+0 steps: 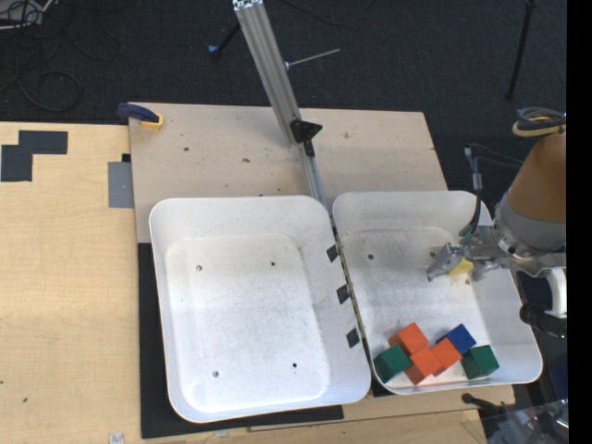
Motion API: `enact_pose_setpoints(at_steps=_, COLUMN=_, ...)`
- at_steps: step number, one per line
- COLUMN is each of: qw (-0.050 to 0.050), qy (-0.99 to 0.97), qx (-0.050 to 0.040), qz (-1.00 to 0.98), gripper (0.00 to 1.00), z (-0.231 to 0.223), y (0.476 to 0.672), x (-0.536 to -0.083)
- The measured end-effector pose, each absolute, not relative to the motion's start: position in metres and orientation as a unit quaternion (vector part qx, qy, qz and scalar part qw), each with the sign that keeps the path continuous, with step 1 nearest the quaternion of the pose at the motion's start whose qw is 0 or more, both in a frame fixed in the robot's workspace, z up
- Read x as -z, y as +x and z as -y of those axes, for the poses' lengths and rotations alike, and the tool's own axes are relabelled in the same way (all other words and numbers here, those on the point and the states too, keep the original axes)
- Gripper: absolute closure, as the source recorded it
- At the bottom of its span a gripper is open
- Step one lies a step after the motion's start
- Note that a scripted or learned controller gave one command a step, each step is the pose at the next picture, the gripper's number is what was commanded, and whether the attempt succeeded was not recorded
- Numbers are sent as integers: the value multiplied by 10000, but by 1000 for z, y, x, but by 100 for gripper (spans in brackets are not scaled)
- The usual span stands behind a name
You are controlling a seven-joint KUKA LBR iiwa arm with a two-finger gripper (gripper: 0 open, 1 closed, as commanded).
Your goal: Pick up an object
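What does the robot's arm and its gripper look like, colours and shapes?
The arm is thick and rounded, with a broad orange band above a grey wrist section. The gripper at its end is small, angular and metallic grey, far slimmer than the arm.

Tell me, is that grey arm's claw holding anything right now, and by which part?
It cannot be told. The grey metal gripper hangs over the right white bin; the orange, green and blue blocks lie apart from it.
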State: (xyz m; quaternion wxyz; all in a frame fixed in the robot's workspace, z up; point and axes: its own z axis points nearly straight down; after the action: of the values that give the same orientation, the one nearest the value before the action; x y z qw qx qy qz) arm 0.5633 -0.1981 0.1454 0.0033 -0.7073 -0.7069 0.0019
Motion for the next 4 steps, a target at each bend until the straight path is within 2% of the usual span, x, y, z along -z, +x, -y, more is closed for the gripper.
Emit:
enact_pose_setpoints(at_steps=1, qw=31, qy=-7074, qx=-15, qz=7068, gripper=0, z=197, y=562, x=-92)
enact_pose_setpoints(at_steps=2, qw=20, qy=-7092, qx=-8, qz=7050, gripper=100, z=198, y=563, x=-104)
enact_pose_setpoints(at_steps=4, qw=-8, qy=-7068, qx=7, qz=7074, gripper=100, z=200, y=551, x=-201)
